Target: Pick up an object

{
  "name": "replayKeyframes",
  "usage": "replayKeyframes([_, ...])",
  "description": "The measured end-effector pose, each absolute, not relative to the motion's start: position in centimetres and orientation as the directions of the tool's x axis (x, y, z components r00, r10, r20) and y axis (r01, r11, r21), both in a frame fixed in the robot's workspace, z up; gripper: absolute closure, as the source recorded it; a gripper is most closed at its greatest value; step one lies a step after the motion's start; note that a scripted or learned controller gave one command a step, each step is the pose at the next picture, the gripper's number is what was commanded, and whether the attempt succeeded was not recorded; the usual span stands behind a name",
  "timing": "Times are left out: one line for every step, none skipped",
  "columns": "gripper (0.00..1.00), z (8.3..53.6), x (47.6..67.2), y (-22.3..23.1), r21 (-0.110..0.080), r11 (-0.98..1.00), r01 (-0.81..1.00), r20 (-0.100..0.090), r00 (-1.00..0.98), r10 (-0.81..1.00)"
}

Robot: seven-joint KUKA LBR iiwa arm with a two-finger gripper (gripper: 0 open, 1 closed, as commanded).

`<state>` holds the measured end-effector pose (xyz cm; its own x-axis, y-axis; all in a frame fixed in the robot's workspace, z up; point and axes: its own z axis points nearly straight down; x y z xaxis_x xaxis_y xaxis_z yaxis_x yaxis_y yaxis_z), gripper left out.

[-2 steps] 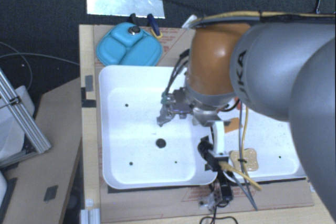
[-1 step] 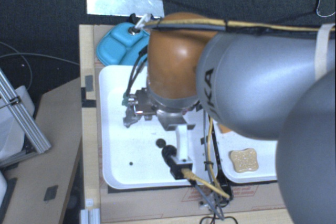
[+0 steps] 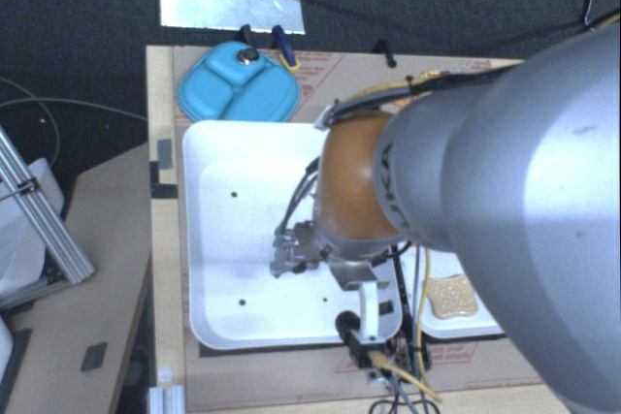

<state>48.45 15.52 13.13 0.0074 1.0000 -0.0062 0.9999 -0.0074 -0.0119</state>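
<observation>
Robot lab: bench (image 3: 165,208), white bins (image 3: 209,208)

Smooth, matt white plastic forms the left bin (image 3: 218,208) at frame centre — beside it, the arm (image 3: 505,199) shows satin grey metal and a glossy orange band (image 3: 354,175). Upper left, a blue plastic tray (image 3: 238,84) gleams.

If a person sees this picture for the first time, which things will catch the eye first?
The big grey arm with its orange band covers the right half, reaching over the left white bin. A bright blue divided tray lies on the bench behind that bin. A tan sponge-like piece lies in the right bin.
</observation>
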Motion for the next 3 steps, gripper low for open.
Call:
replayKeyframes([0.00,40.7,50.3,11.1,0.020,0.002,1.000,0.005,-0.002,1.000])
replayKeyframes([0.00,39.4,51.4,18.9,0.003,0.011,1.000,0.003,-0.011,1.000])
replayKeyframes([0.00,53.9,48.6,20.6,0.017,0.008,1.000,0.010,-0.008,1.000])
